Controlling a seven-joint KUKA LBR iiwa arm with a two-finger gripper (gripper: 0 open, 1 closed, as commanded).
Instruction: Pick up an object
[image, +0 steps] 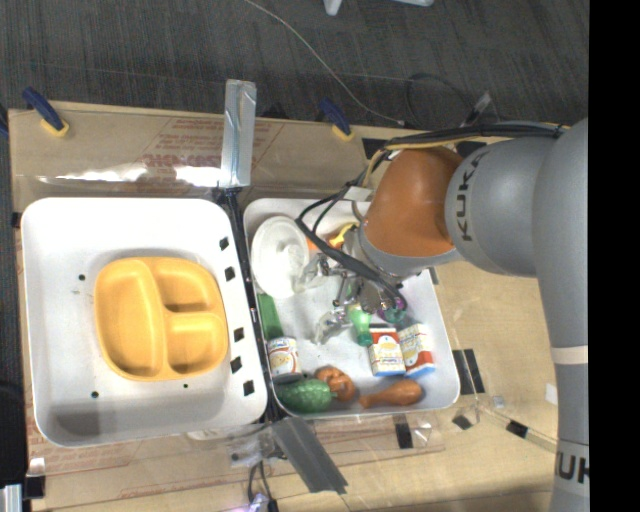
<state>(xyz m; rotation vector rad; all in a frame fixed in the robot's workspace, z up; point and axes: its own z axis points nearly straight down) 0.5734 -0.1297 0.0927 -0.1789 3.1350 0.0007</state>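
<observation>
My gripper hangs low inside the right bin, below the orange wrist band, over the bin's middle. Just right of it lies a small green piece. Two red-and-white cartons sit further right. A white bowl rests at the bin's back left. Along the left wall lie a green bottle and a small can. At the front are a green vegetable, a brown lump and a brown drumstick. Nothing visibly sits in the gripper.
The left bin holds a yellow divided tray. The grey arm covers the right bin's back right corner. Black cables loop over the bowl. Blue clamps pin the cardboard at the back.
</observation>
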